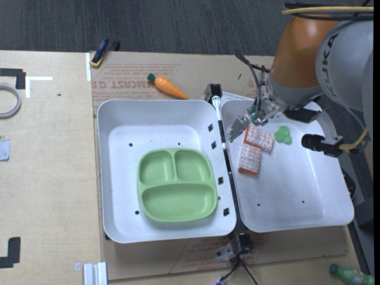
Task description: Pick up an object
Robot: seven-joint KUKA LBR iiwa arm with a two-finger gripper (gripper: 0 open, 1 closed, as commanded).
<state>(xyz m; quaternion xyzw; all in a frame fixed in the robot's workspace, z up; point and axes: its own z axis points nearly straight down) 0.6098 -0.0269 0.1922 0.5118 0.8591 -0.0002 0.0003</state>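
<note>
Camera view, looking down at a slant: we see two white bins side by side on the bench. The left bin (113,177) holds a green divided plate (177,184) lying flat near its middle. In the right bin (309,209), two small patterned boxes sit at the far left: one (259,138) is farther, the other (250,159) is nearer, and the two touch or nearly touch. A small green object (283,135) lies just to the right of the farther box. The gripper (252,119) hangs over the far left corner of the right bin, just beyond the farther box; we cannot tell its state. A toy carrot (168,86) lies on the cardboard beyond the left bin.
</note>
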